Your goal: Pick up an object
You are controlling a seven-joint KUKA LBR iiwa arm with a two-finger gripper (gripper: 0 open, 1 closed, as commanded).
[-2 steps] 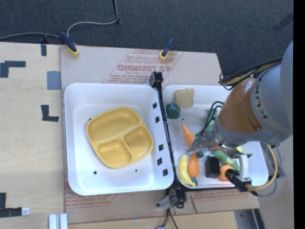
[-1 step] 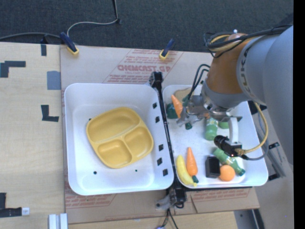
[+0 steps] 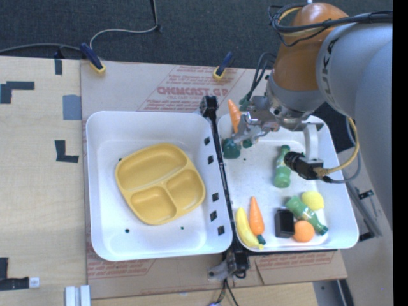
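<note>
At the near edge of the right bin (image 3: 341,238) you see a banana (image 3: 245,228) beside a small carrot (image 3: 255,215), then a black block (image 3: 284,223), an orange (image 3: 304,232) and a lemon (image 3: 312,200), with a green item between them partly covered. Further back lies a green bottle (image 3: 282,169). The left bin (image 3: 102,171) holds a yellow divided tray (image 3: 160,182). At the far left corner of the right bin, the gripper (image 3: 245,132) hangs over a dark green object (image 3: 231,149); an orange carrot-like piece (image 3: 234,115) stands beside it. The wrist hides the pincer, so you cannot tell its state.
</note>
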